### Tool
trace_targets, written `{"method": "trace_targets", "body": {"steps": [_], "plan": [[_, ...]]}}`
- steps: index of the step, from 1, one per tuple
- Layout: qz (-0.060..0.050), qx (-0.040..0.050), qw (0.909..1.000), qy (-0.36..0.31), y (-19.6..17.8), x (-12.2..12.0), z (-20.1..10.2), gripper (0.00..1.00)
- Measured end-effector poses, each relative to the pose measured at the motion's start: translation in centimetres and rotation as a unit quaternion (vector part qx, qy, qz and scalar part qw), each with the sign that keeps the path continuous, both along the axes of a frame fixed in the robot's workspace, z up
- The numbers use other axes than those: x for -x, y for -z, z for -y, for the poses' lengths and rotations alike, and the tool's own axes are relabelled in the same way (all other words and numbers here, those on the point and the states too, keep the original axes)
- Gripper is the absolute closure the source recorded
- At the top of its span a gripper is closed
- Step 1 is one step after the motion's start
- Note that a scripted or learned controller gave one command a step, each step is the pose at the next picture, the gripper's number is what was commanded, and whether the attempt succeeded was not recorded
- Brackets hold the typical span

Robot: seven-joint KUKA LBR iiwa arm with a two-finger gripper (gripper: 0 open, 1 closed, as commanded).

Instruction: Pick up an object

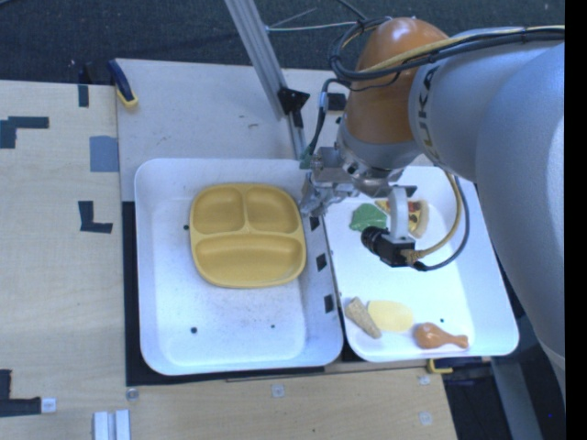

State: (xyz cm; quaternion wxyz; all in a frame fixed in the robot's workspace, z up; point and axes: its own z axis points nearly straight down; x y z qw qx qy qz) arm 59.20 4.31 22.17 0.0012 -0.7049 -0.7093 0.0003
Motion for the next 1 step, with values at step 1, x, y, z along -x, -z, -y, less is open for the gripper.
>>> {"method": "trace_targets", "body": {"steps": [1], "plan": [[0.0, 0.0003, 1.0, 0.0, -0.88, 0.65, -5.17, 1.0]]}}
